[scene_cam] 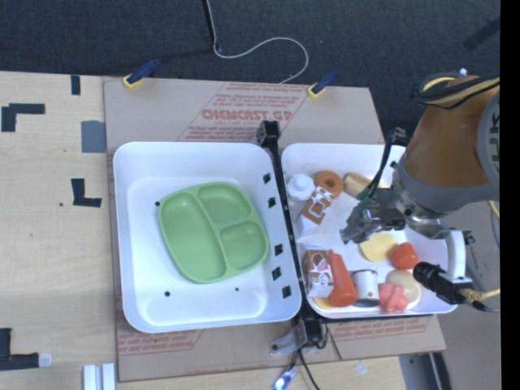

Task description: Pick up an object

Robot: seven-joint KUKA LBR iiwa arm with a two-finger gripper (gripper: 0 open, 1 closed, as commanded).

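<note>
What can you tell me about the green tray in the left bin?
The green divided tray is a light green, matte, plastic-looking plate with rounded corners and three compartments: one large along its left side and two smaller on its right. It lies flat, right side up, turned at a slant, on the floor of the left white bin, roughly at its middle. Its compartments hold nothing. It touches only the bin floor, and the gripper is over the other bin.
</note>
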